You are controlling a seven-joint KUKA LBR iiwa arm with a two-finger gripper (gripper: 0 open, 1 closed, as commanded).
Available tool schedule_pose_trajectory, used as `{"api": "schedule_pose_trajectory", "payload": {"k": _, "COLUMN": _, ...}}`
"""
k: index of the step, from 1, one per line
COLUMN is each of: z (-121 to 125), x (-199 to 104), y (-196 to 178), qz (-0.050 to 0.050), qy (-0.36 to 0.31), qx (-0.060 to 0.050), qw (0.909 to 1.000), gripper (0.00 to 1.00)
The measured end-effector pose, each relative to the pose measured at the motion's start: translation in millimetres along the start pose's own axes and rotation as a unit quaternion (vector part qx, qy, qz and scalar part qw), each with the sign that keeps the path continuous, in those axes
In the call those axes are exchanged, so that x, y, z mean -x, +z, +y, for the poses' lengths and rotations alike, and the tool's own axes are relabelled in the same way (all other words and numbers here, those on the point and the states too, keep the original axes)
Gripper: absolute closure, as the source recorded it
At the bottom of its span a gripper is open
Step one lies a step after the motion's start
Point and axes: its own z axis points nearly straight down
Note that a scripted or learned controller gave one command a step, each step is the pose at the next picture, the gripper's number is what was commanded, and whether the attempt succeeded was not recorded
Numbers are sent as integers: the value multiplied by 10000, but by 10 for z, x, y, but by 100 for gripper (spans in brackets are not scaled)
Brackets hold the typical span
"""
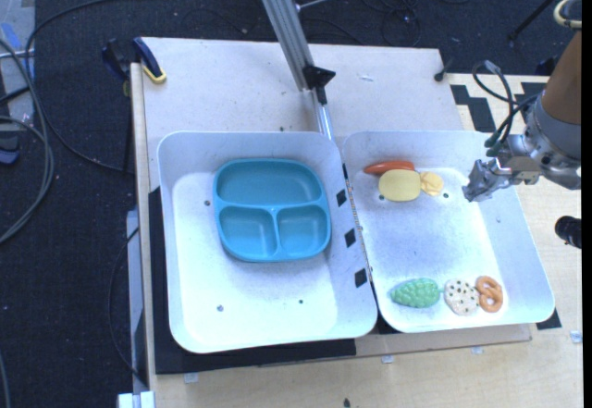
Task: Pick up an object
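Grey and small in our view, the gripper (481, 182) hangs at the right edge of the right bin (518, 240); we cannot tell how its pincer stands, and we see nothing held in it. Using that bin as our landmark, we count five objects inside: a yellow toy (403, 185) and a red piece (389, 166) near its far edge, then a green lump (414, 292), a speckled cookie (461, 296) and a pretzel (489, 292) along its near edge. Left of it, the other bin (185, 304) holds one blue divided tray (273, 209).

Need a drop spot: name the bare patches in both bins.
Right bin: bare middle, between yellow toy above and green toy, cookie, pretzel below. Left bin: bare strip below blue tray. Crowded by the end effector.
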Motion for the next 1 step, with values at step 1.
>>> {"api": "schedule_pose_trajectory", "payload": {"k": 1, "z": 185, "x": -482, "y": 77, "qz": 4, "qy": -24, "qx": -6, "qw": 10000, "gripper": 100}}
